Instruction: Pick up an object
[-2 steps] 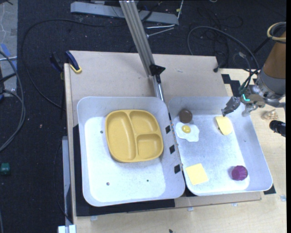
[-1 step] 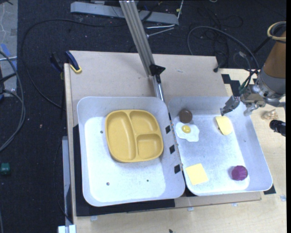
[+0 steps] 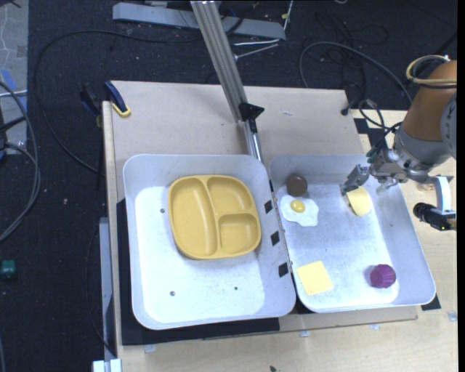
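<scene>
Yellow tray (image 3: 215,216) in left bin (image 3: 145,218), fried egg (image 3: 299,210) in right bin (image 3: 407,247)

Divided plate (image 3: 215,216) in left bin (image 3: 145,290)

**Workbench Ringed by Cables on Dark Floor**

A pale wooden tabletop (image 3: 218,116) stands on dark carpeted floor (image 3: 58,218), where black cables (image 3: 51,138) loop along the left and top. A slanted aluminium post (image 3: 221,54) rises from the tabletop's middle toward a metal frame (image 3: 182,16) at the top edge. Even overhead light casts soft shadows.
</scene>
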